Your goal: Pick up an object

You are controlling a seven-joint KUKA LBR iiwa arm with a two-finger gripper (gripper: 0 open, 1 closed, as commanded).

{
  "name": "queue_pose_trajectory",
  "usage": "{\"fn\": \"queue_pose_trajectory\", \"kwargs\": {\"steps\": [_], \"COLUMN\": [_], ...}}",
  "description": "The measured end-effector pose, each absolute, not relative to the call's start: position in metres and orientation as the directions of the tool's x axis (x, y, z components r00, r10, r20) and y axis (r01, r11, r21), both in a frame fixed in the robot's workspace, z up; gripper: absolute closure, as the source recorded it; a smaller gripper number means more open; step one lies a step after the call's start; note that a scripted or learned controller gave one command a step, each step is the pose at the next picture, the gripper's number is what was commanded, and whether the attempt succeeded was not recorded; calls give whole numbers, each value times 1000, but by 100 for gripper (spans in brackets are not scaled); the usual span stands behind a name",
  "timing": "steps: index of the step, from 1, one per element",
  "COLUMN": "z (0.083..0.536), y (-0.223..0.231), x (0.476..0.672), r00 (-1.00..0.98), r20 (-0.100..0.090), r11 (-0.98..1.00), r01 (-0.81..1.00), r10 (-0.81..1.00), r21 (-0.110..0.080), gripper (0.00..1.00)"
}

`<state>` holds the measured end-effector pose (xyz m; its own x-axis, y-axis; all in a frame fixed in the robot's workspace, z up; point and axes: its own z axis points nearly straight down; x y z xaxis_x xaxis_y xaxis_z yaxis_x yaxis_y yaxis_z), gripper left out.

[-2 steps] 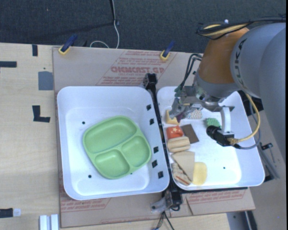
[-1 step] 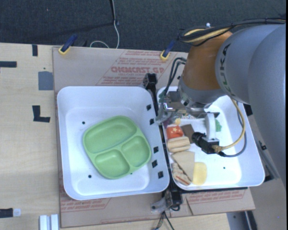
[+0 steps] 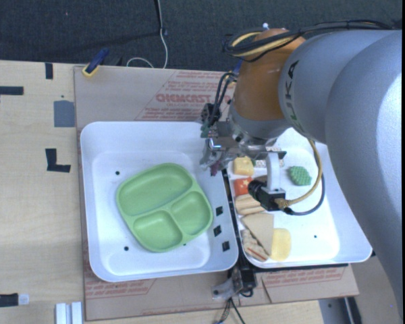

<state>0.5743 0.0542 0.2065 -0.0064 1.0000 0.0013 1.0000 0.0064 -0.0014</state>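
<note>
1. Though the gripper (image 3: 246, 171) sits low over the right bin (image 3: 337, 248), its wrist hides the working end, so I cannot tell how wide it stands or whether it has anything in it.
2. Directly beneath and touching distance from the gripper lies a small yellow block (image 3: 243, 166), with a red piece (image 3: 240, 186) just below it; either looks like the likeliest thing to pick.
3. Both seem to be toy food of moulded plastic: light, stiff, smooth and probably a little slippery, so a hold across flat opposite faces should serve better than one on rounded corners.
4. Nearer the camera from the gripper lie flat tan slices (image 3: 255, 238), thin and hard to get under, and beside them a pale yellow rounded piece (image 3: 281, 244), chunkier and easier to pinch across its narrow width.
5. To the gripper's far side, toward the arm, rests a green knobbly piece (image 3: 299, 175), whose rough surface should give good purchase.
6. Across the shared rim, in the left bin (image 3: 94, 181), lies a green divided plate (image 3: 165, 206), smooth, shallow and broad, best taken by its edge.
</note>
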Motion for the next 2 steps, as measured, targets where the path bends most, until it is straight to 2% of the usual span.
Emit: {"fn": "queue_pose_trajectory", "kwargs": {"steps": [1,2], "z": [232,187], "y": [-15,39], "x": [565,566], "r00": [4,-4], "r20": [-2,0], "r11": [-4,4], "r01": [1000,1000], "r10": [1000,1000], "r21": [0,-6], "gripper": [100,100]}}
